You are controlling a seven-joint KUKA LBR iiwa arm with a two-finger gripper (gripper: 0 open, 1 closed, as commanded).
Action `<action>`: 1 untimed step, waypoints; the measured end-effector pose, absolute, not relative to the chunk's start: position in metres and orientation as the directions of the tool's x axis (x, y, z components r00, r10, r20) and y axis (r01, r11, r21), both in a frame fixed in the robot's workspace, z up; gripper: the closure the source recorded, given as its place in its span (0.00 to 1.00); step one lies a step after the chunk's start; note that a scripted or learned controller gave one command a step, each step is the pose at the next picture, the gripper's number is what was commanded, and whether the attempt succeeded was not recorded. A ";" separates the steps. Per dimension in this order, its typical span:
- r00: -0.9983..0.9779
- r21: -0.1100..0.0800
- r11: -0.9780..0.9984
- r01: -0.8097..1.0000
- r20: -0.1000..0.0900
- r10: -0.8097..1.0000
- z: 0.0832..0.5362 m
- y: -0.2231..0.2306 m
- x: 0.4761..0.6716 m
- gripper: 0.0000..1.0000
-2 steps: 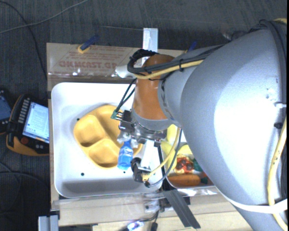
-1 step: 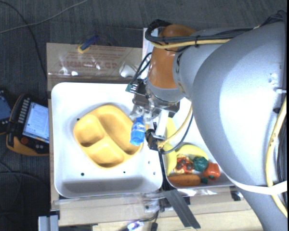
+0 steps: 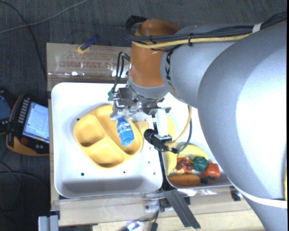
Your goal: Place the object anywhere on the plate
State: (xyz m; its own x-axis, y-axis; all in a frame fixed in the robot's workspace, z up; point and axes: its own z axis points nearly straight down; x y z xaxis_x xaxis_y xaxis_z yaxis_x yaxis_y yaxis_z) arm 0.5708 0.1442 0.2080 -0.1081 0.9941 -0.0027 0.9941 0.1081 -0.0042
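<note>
Blue object (image 3: 125, 133) pinched between gripper (image 3: 123, 120) fingers, suspended above right compartments of yellow divided plate (image 3: 94, 134). Plate resting in left white bin (image 3: 67, 177). Toy foods (image 3: 195, 168) piled in right bin (image 3: 221, 181), near arm (image 3: 221, 71).

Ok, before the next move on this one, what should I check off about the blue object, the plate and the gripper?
1. Blue object hangs below the gripper: ok.
2. Firmly pinched between the fingers: cannot tell, the wrist hides the contact.
3. Object is over the yellow plate: ok, above its right side.
4. Object resting on the plate or raised: cannot tell from this slant.
5. Plate sits flat in the left bin: ok.
6. Toy food in the right bin lies apart from the plate: ok.
</note>
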 end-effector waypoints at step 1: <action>-0.396 -0.003 0.396 0.918 0.000 0.918 0.100 0.123 0.602 1.00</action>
